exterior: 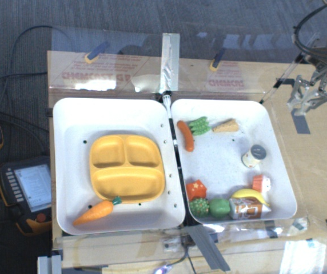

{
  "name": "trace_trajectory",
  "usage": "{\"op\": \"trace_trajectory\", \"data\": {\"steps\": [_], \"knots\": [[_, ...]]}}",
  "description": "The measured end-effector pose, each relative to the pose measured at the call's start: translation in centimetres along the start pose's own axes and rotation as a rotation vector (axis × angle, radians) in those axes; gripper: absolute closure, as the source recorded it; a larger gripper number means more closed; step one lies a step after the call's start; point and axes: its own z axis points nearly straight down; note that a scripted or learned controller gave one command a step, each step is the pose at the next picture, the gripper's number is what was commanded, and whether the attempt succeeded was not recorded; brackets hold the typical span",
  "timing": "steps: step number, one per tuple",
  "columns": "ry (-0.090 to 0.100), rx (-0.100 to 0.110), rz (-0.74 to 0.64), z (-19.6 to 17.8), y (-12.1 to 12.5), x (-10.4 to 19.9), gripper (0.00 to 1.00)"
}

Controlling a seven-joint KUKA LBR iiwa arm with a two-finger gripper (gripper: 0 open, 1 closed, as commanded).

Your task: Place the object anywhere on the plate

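Where the can (247,209) stands, it partly hides the banana (249,195).

A wooden bench (315,170) carries two white bins side by side, the left bin (66,153) and right bin (278,153) touching along its middle. Clear sheeting (112,73) lies along the far edge.

Even, fairly bright overhead light fills the scene. Two white bins, the left bin (66,153) and the right bin (278,153), look clean and slightly washed out. White glare patches sit on the clear sheet (100,84) behind them and on plastic at the bottom right. Shadows are soft and short. Detail is somewhat coarse, and the dark floor (95,10) appears grainy.
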Motion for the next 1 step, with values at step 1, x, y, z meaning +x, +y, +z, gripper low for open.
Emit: {"op": "trace_trajectory", "data": {"steps": [1], "knots": [[-0.005, 0.0, 0.033, 0.29, -4.55, -3.58, 1.0]]}}
